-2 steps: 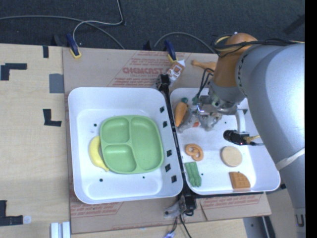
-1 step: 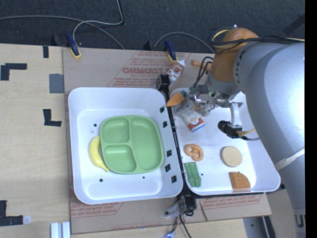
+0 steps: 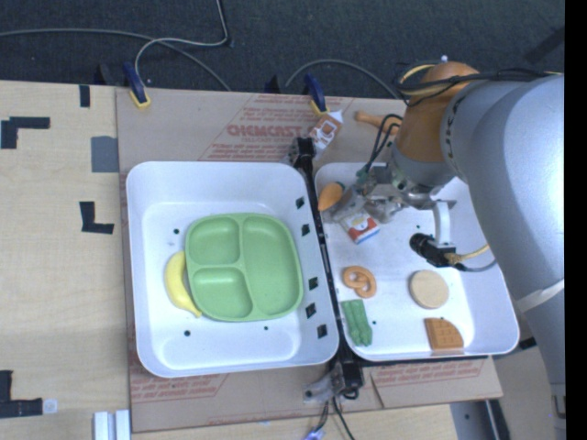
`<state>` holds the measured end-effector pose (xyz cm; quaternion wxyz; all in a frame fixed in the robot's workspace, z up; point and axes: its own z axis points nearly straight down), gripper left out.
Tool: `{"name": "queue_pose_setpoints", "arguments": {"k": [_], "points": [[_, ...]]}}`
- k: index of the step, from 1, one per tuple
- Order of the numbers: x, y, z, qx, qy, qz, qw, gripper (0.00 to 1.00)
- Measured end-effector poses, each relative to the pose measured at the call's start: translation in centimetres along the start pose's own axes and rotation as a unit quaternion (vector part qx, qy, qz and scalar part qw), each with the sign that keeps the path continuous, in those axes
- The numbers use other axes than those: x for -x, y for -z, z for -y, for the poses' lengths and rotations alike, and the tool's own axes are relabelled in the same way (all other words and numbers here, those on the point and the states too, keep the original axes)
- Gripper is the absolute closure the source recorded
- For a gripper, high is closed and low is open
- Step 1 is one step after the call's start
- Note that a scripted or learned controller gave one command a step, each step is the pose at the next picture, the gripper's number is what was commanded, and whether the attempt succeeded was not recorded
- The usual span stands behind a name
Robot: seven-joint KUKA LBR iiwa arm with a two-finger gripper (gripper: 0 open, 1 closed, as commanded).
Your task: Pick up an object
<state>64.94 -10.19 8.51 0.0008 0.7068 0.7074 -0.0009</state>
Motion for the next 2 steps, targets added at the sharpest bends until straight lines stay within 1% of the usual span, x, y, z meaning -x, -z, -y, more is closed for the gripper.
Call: {"name": "queue_pose_setpoints", "arguments": {"k": [1, 2], "points": [[0.0, 0.9, 0.0, 0.000, 0.001, 0.000, 1.0000, 1.00], [-9.2, 10.0, -1.9, 0.001, 0.001, -0.002, 1.0000, 1.00]]}}
